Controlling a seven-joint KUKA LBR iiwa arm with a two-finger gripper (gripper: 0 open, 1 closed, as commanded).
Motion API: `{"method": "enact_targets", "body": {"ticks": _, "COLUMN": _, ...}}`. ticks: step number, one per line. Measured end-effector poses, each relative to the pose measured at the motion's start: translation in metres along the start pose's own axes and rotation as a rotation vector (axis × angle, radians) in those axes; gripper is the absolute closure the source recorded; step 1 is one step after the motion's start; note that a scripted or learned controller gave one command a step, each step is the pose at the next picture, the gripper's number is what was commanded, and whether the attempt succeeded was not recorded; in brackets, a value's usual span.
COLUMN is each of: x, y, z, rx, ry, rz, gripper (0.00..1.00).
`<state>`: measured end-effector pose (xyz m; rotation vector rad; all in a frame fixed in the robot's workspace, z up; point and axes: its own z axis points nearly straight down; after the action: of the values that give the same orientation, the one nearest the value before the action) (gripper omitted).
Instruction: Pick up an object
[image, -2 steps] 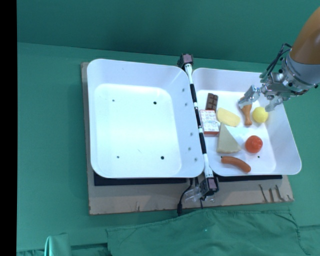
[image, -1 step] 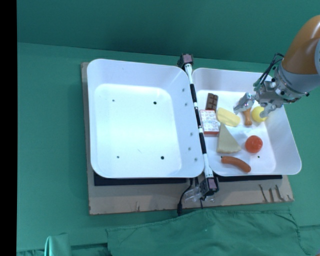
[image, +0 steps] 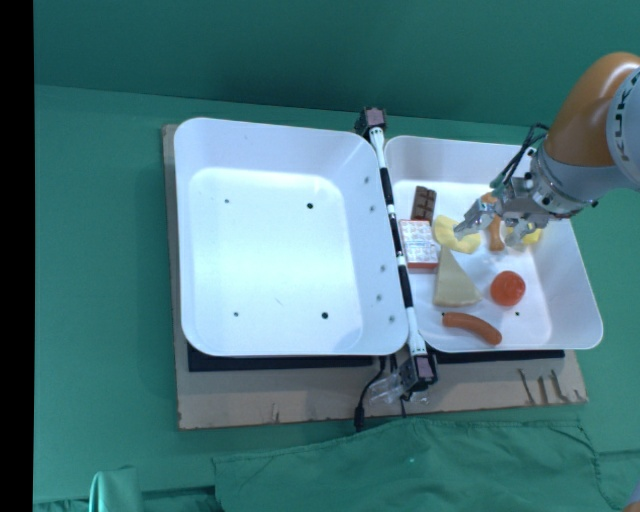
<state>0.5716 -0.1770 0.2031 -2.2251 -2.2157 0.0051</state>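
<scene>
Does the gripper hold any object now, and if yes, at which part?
Cannot be told: the gripper hangs over the right bin among small yellow and orange pieces.

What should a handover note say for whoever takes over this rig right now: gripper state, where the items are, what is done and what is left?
Gripper: fingers spread open, holding nothing, low over the upper part of the right bin.
Items, all in the right bin: chocolate bar, red and white box, cheese wedge, tomato, sausage, and yellow piece and small orange piece by the fingers.
Done: approach only.
Left: close on one item and lift it.
</scene>
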Motion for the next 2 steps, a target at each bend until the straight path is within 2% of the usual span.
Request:
{"method": "enact_targets", "body": {"ticks": 1, "x": -0.001, "y": 0.003, "z": 0.018, "rx": -0.011, "ry": 0.000, "rz": -0.001, "gripper": 0.00}}
{"method": "enact_targets", "body": {"ticks": 2, "x": -0.004, "y": 0.006, "z": 0.002, "rx": -0.027, "ry": -0.007, "rz": 0.003, "gripper": 1.00}}
